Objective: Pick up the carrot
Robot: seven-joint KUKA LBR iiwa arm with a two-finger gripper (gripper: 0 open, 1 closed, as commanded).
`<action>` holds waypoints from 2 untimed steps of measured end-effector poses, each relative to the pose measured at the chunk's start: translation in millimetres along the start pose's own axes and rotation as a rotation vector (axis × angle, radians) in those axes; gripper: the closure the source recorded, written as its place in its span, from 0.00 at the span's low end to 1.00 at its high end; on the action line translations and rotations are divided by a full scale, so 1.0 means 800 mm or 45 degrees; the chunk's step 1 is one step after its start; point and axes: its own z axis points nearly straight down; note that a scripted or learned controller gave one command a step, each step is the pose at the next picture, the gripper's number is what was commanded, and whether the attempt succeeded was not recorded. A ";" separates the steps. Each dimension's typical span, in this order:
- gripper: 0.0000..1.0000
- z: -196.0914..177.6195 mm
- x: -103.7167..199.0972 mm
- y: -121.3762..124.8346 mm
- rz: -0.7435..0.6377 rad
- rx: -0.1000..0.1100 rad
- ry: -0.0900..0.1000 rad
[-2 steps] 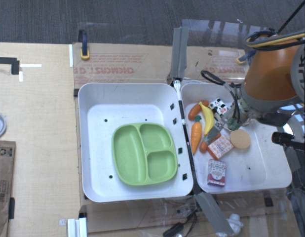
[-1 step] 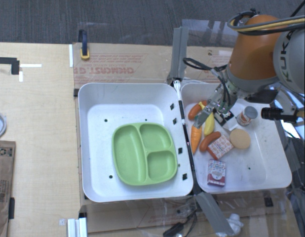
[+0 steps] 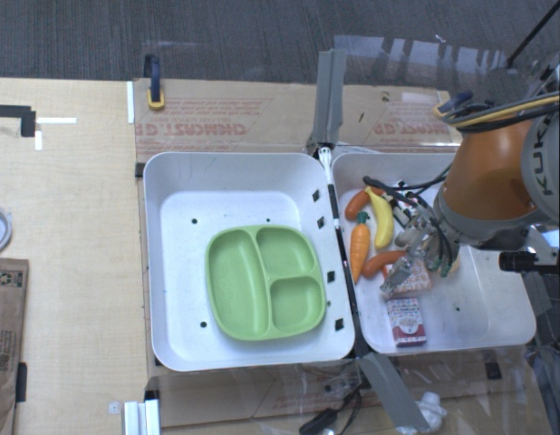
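Showing two white bins side by side: the left bin (image 3: pixel 167 270) holds a green divided plate (image 3: pixel 265 282), while the arm (image 3: pixel 493 179) reaches over the right bin (image 3: pixel 497 320). Its gripper (image 3: pixel 416 254) hangs low beside a carrot (image 3: pixel 360 247), a yellow banana (image 3: pixel 381 217), two orange pieces and small packets (image 3: pixel 405 320); whether its fingers are open or closed cannot be told.

Grey arm (image 3: pixel 543 166), orange band, black cables.
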 end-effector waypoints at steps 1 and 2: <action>0.00 0.001 -0.036 0.041 -0.305 -0.002 -0.006; 0.00 0.004 -0.099 0.066 -0.083 0.007 0.018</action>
